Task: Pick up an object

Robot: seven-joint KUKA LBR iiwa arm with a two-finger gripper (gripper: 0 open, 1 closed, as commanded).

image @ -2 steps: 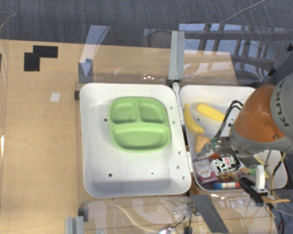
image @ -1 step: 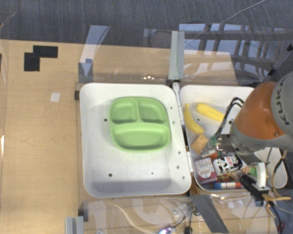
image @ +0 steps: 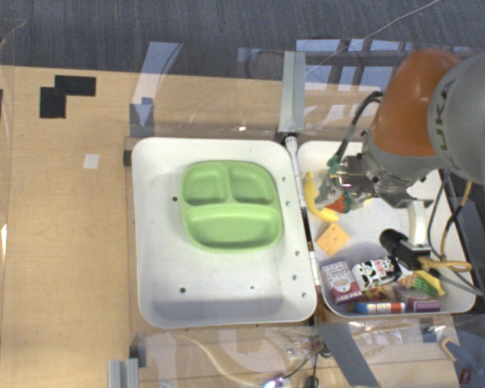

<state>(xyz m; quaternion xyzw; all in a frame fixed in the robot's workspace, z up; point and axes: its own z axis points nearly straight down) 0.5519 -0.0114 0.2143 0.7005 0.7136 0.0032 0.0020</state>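
1 gripper [image: 337, 191], jaw state can't tell | 1 banana [image: 314, 198] beside jaws, partly hidden | 1 green plate [image: 230, 204] well left | 2 bins [image: 158, 217]

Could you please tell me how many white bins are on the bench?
2. The left bin holds a green tray. The right bin, beside it, holds small items such as a banana, with the arm over it.

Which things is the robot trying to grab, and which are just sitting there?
For the job:
gripper, low in the right bin
banana beside it
orange cheese wedge
cow-print carton
markers

Just lying about:
green divided plate
left bin that holds it
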